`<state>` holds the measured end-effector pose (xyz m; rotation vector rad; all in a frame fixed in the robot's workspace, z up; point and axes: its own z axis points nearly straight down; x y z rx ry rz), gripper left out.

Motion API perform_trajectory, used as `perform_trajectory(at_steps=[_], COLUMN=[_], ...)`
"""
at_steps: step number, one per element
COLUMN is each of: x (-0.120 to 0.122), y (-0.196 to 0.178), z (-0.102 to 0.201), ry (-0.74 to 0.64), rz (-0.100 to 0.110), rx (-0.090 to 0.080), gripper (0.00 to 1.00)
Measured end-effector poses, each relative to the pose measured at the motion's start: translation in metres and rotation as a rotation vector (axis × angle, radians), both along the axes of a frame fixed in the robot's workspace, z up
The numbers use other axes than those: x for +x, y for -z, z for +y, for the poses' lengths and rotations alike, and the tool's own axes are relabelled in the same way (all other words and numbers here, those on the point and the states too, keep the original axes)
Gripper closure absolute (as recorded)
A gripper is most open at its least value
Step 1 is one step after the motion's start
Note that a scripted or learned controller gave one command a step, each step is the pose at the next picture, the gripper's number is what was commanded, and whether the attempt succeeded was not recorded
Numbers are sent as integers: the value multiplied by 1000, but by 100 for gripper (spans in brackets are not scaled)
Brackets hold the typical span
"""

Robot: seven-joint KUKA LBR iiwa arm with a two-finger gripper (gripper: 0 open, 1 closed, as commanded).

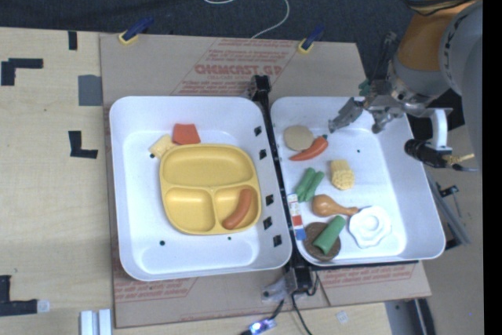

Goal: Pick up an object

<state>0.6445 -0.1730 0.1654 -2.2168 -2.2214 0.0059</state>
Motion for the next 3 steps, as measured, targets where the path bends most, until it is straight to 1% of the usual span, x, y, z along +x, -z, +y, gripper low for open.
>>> perform_trajectory(at_steps=[1, 2, 3], x=[-8, -5, -5], y=[59, 77, 67], z=[8, 9, 11], ry=[0, 0, -3], rz=[2, -12, -11], rx=[1, 2, 1], gripper=[0, 0, 100])
